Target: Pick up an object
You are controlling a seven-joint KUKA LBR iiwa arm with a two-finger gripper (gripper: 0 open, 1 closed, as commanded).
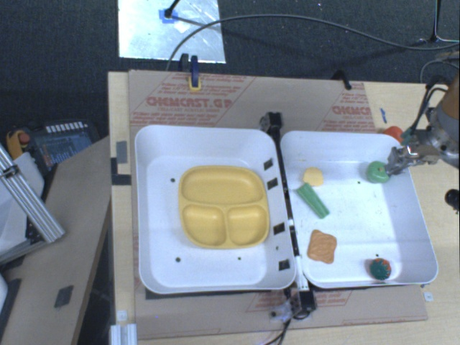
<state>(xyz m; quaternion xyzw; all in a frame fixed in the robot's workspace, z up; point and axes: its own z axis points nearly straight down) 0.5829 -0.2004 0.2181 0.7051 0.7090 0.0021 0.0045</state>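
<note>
Surface (122,214) carrying two white bins. Left bin (154,214), centre-left of frame, holds a yellow divided tray (219,205). Right bin (410,214) holds a green stick (313,200), an orange waffle-like piece (322,246), a pale yellow ball (313,176), a multicoloured ball (380,268) and a green round object (376,172) at its upper right edge. Claw (397,162) beside that object; whether clenched or released cannot be told. A sound grasp likely requires centring over the object, clear of the wall.
</note>
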